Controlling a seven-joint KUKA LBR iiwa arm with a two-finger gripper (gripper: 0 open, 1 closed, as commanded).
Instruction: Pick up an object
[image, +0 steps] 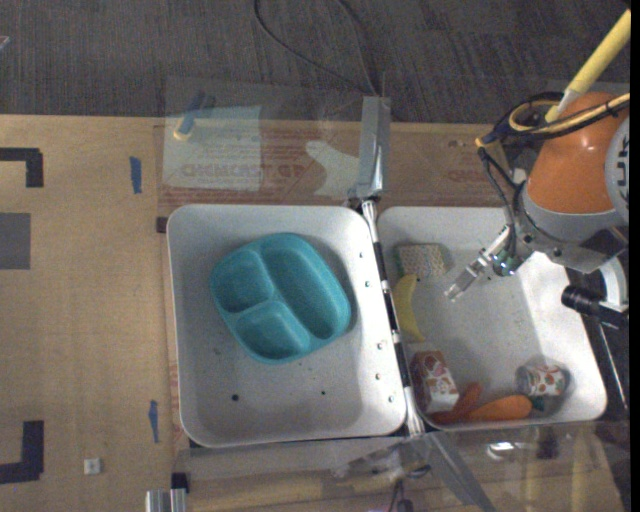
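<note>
i see my gripper (462, 285) hanging over the right bin (560, 330) near the banana (406, 306), fingers slightly parted, holding nothing.

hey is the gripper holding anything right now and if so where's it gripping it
Nothing is held. The gripper hangs over the right bin with nothing between its fingers, just right of the banana and the sponge.

The light is soft and even, not too bright. The two white bins (190, 330) look the brightest. A clear plastic sheet (260, 150) at the top shines with pale glare. Shadows are faint. The whole picture is a bit fuzzy and grainy.
</note>
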